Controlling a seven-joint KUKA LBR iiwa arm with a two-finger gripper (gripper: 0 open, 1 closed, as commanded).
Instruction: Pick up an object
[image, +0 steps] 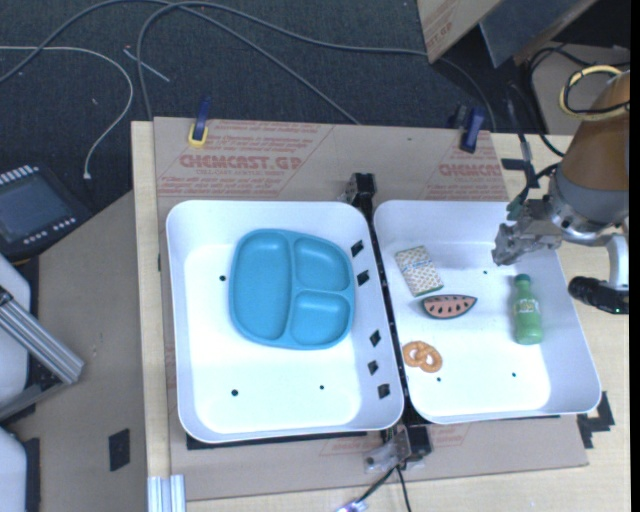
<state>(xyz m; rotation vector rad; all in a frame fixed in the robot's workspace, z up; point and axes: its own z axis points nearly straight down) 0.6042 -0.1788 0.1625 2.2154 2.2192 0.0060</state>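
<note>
Your bench (150, 300) carries two white bins: the left bin (200, 380) holds a blue divided plate (292, 288), the right bin (560, 370) a green bottle (526, 310), a watermelon slice (448, 305), a patterned packet (418, 268) and a pretzel (422, 355). The jaws (512, 252) hang over the right bin's far side, just above the bottle; you cannot tell whether they are open or closed.

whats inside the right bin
In the right bin: a patterned packet, a watermelon slice, a pretzel and a green bottle. The hand covers part of the bin's far corner.
</note>
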